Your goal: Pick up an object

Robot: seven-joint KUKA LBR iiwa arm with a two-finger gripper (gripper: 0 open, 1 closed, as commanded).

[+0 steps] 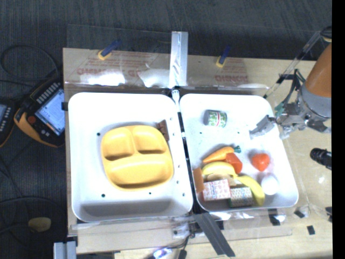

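Observation:
The right bin (280, 198) holds several objects. A small can with a green label (215, 117) lies near its back. An orange carrot (218, 154), a red tomato (260, 161), a yellow banana (249, 186), a red-and-white box (215, 190) and a white egg (269, 185) crowd the front. My gripper (273, 128) hangs over the bin's right rim, above and right of the tomato and apart from it. It is open with nothing between its fingers.
The left bin (81, 144) holds a yellow compartment tray (137, 155) with a small brown item (163, 128) at its back right corner. A handheld controller (46, 115) lies off the bench at left. A metal divider (178, 53) stands behind the bins.

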